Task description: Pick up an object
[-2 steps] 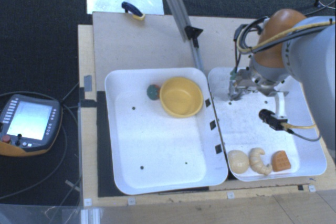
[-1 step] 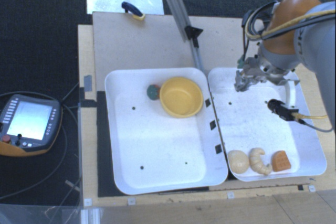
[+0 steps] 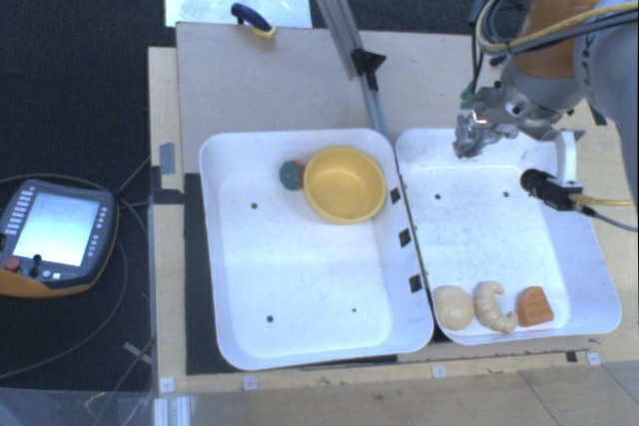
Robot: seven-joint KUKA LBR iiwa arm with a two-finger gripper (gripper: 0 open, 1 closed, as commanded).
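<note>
A pale wooden bench (image 3: 300, 75) stands on dark carpet and carries two shallow white bins side by side, seen from above at a slant. The left bin (image 3: 300, 284) holds a yellow bowl (image 3: 344, 185) with a small dark green ball (image 3: 291, 176) touching its side, both well away from the gripper. The right bin (image 3: 499, 224) holds three small items in a row along its near edge, probably loose pick targets: a cream egg-shaped piece (image 3: 452, 307), a pale curved croissant-like piece (image 3: 492, 305) just beside it, and an orange block (image 3: 534, 306). All three lie far below the gripper, towards the camera, and nothing sits directly beneath it. The grey arm, with its orange band (image 3: 564, 0), reaches in from the right, wrist bent downward, so that the gripper (image 3: 469, 147) hangs over the far corner of the right bin. How far the jaws are open cannot be told, and nothing is visibly held. A teach pendant (image 3: 52, 236) rests on the floor at far left.
</note>
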